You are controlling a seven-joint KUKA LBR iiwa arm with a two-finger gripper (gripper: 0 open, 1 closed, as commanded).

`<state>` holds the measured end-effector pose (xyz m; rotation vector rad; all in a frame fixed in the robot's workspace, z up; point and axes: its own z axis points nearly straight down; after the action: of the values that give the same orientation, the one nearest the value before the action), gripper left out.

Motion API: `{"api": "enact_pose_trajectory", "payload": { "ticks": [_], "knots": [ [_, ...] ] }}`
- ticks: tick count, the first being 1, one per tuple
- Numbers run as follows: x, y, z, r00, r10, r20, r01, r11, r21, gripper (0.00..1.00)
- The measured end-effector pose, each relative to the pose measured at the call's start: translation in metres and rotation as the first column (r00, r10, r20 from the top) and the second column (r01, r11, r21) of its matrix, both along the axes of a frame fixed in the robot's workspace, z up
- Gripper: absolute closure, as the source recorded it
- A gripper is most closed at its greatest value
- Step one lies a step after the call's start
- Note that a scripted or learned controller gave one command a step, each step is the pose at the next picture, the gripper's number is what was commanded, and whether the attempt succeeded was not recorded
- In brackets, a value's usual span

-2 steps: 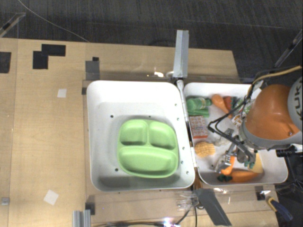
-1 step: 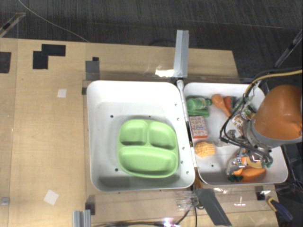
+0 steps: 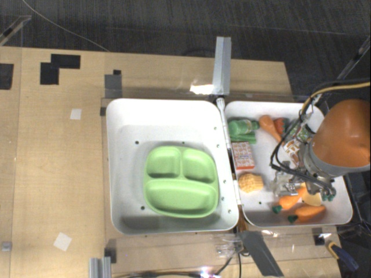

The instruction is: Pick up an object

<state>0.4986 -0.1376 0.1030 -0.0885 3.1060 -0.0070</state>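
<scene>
An orange carrot [image 3: 308,212] lies at the near edge of the right bin [image 3: 348,210], with small orange pieces just beside it. Directly above them hangs the gripper [image 3: 288,185], down among the toys — whether it grips anything I cannot tell, wires and the wrist hide it. Left of it sits a yellow corn piece [image 3: 250,182], then a red-patterned packet [image 3: 242,154]. Farther back lie a green item [image 3: 242,129] and another carrot [image 3: 269,125]. The left bin [image 3: 124,155] holds a green divided tray [image 3: 181,180].

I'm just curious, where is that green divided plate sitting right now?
The green divided plate lies in the left white bin, toward its front, across the divider from the yellow corn in the right bin.
</scene>
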Motion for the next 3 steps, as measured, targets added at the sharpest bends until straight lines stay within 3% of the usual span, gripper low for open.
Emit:
{"api": "enact_pose_trajectory", "payload": {
  "ticks": [1, 2, 3],
  "knots": [
    [0.083, 0.058, 0.124, 1.0, -0.001, -0.02, 0.001, 1.0, 0.004, 1.0],
    [0.108, -0.042, 0.169, 1.0, 0.005, -0.023, -0.005, 1.0, 0.0, 1.0],
    [0.111, -0.037, 0.179, 1.0, 0.012, -0.016, -0.012, 1.0, 0.001, 1.0]
  ]
}}
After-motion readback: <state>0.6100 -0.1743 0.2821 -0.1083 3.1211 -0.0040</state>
